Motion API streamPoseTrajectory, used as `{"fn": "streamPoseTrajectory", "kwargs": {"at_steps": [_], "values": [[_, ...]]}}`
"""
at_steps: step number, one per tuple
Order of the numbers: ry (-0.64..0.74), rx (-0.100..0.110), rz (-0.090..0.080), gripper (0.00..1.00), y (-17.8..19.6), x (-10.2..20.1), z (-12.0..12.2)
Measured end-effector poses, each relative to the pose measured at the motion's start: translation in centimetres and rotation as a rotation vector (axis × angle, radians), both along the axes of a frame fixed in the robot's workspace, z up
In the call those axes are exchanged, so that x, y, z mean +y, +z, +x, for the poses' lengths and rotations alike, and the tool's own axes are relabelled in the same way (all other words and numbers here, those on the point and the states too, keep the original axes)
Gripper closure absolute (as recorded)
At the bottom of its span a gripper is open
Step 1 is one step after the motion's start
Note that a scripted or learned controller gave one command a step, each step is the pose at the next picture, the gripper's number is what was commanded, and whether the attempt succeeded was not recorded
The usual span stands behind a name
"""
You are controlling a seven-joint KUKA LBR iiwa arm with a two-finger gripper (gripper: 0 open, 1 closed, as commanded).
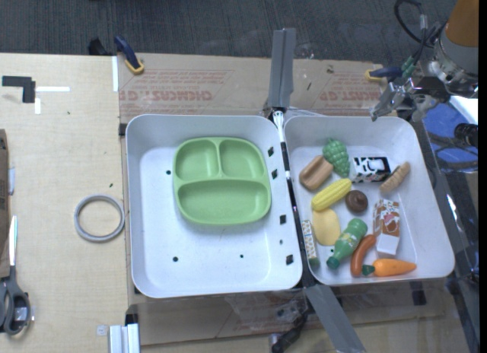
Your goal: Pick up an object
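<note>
Left, green tray (222, 180) in bin (148, 268), right bin (434, 260) perhaps toy food.

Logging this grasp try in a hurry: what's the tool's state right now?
Tool: above the right bin's far rim, apart from the toy food; open or closed cannot be told.

Cardboard sheet (199, 85) behind the bins: red print, seen upside down and mirrored, seems to read "CHEMICAL GP"; a further line beneath it is too small to read.
Small carton (387, 226) in the right bin: orange-and-white label, lettering illegible.
</note>
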State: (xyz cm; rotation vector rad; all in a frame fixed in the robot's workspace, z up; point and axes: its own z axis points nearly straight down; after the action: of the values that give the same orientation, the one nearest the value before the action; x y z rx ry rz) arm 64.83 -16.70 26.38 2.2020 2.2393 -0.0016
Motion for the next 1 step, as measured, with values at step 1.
{"fn": "streamPoseTrajectory", "kwargs": {"at_steps": [1], "values": [[-0.095, 0.004, 0.001, 0.00, -3.37, 6.40, 1.04]]}}
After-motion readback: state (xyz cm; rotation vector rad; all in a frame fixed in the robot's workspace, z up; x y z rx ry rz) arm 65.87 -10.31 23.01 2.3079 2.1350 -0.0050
